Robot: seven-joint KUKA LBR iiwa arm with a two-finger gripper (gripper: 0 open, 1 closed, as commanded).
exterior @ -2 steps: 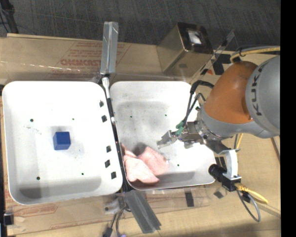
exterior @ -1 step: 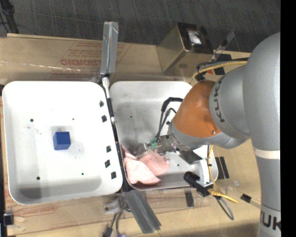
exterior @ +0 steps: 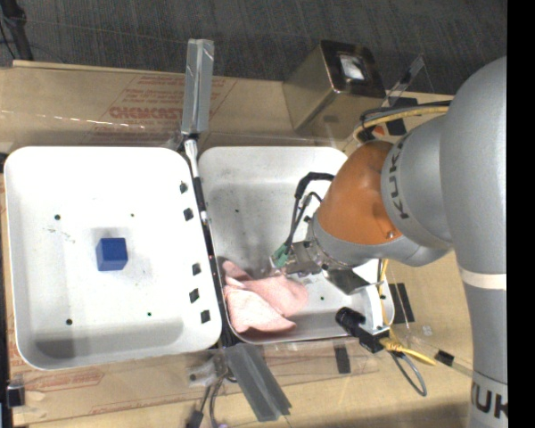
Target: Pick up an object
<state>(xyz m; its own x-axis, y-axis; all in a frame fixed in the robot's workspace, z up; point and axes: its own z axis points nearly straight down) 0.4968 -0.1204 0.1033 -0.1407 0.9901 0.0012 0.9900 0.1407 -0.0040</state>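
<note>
Robot arm works low over a pink cloth in the right-hand bin.

Nearest the camera, the pink cloth (exterior: 260,303) lies crumpled against the front wall of the right bin (exterior: 250,185), with the gripper (exterior: 294,264) just at its upper edge; the wrist hides whether the jaws are open or closed. Soft fabric may slip or snag on the bin wall if caught only by an edge. Farther left, a blue cube (exterior: 112,253) sits alone in the left bin (exterior: 36,328).
</note>
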